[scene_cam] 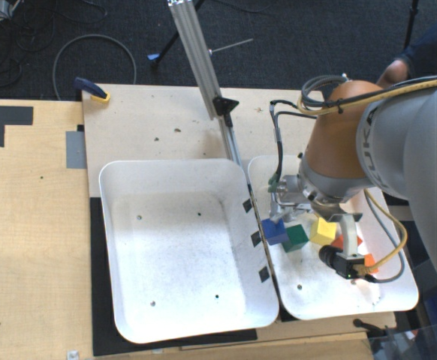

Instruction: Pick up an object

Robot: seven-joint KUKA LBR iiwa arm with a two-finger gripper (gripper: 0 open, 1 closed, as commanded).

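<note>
gripper [282, 210] (grip state hidden, cannot tell) hangs over matte blue cube [273, 232] beside green cube [296, 238].

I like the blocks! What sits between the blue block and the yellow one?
In the camera view, a green block sits between the blue block and the yellow block.

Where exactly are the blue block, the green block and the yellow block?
blue block [273, 232]: camera view, on its top face.
green block [296, 238]: camera view, middle of its top face.
yellow block [323, 231]: camera view, on its top face.
</note>
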